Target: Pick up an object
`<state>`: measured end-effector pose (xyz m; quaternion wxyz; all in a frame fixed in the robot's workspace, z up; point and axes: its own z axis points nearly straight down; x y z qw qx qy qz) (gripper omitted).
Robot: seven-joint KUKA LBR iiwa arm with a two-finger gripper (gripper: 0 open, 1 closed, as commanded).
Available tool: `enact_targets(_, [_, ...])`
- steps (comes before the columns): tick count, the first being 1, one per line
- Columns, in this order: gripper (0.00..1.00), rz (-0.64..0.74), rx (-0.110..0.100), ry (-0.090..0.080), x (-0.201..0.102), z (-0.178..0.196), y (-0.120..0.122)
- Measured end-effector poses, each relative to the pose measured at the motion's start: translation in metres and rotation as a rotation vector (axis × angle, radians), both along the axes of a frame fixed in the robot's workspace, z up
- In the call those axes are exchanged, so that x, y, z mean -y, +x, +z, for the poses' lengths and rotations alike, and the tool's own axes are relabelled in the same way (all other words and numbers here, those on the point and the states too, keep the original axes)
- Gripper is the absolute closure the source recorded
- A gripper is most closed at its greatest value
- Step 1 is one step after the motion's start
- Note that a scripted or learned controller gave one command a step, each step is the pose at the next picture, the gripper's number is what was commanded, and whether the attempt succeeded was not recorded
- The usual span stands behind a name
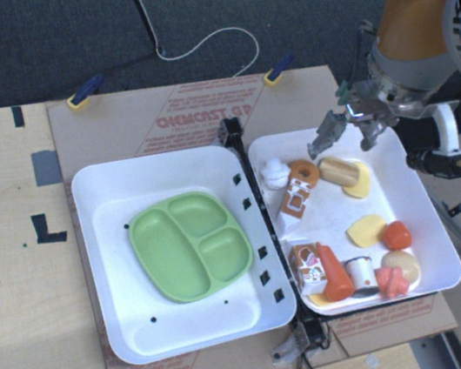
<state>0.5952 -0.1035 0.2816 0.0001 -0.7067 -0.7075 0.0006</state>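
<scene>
gripper point(347, 135): two dark fingers spread apart, nothing between them; it hangs over the upper edge of the right bin point(417, 190), at about 1 o'clock of that bin's middle.
finger positions: one finger point(325, 137) angles toward 8 o'clock, the other point(374, 134) sits nearer the bin's far rim.
arm pose: the arm point(414, 23) enters from 3 o'clock, orange band high at the frame's upper right, wrist tipped down and toward 9 o'clock.
nearest object: a tan roll-shaped toy point(339, 171), just below the spread fingers toward 6 o'clock, lying on its side and touching a pale yellow piece point(357, 188).
handling judgement: likely light hollow plastic, stiff, smooth and apt to roll; best taken across its short width at mid-length, fingers square to its long axis.
risk: a skewed close could squirt it toward the yellow piece.
other candidates: orange carton point(295, 191) at 9 o'clock of the roll, white item point(273, 172) beside it, yellow wedge point(365, 230) and red tomato point(396, 236) toward 5 o'clock.
crowded corner: carton, can and red pieces packed at the bin's 6 o'clock edge point(348, 273); touching one another, poor finger clearance.
left bin point(109, 245): holds a green divided plate point(191, 245), well apart from the gripper.
</scene>
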Motion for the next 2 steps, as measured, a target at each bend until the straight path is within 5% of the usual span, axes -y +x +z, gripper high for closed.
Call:
enact_targets(1, [0.0,0.006,0.004,0.002,-0.07,0.0919,-0.0432])
enact_targets(2, [1.0,0.003,0.0,0.0,-0.0674,0.0977,-0.0416])
